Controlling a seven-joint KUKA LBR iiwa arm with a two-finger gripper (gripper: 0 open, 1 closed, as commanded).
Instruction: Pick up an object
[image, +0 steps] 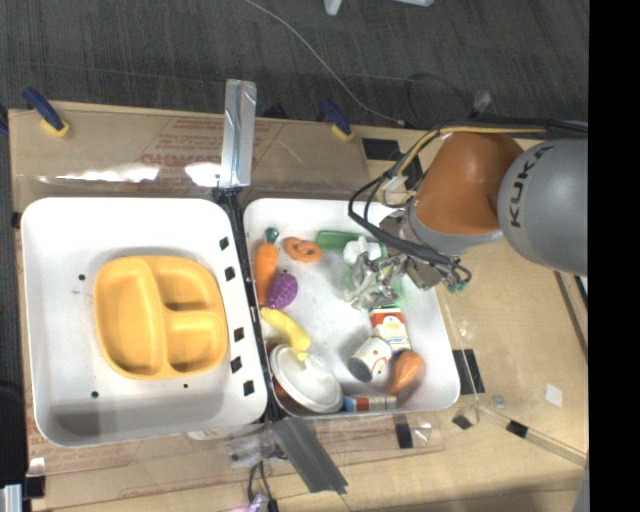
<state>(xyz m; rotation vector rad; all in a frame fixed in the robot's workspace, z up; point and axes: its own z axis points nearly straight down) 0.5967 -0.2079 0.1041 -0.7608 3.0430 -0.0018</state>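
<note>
Two shallow white bins are set side by side on a bench. In the right bin (448, 352), along its near edge, a white bowl-like dish (305, 380) is seen beside a marker-like stick (372, 403), with a brown-orange toy (405, 370) at the near right corner. Just beyond these lie a small white cup (371, 357), a little carton (389, 326) and a yellow banana (284, 329). Farther back along the left wall, a purple grape cluster (282, 290) and an orange carrot (264, 267) are placed. Near the far edge an orange ring-shaped toy (301, 250) and a green piece (338, 240) are found. The gripper (372, 278) is lowered into the middle of this bin; whether it is apart or together cannot be told. In the left bin (50, 300), a yellow divided tray (160, 314) is set at the centre.
</note>
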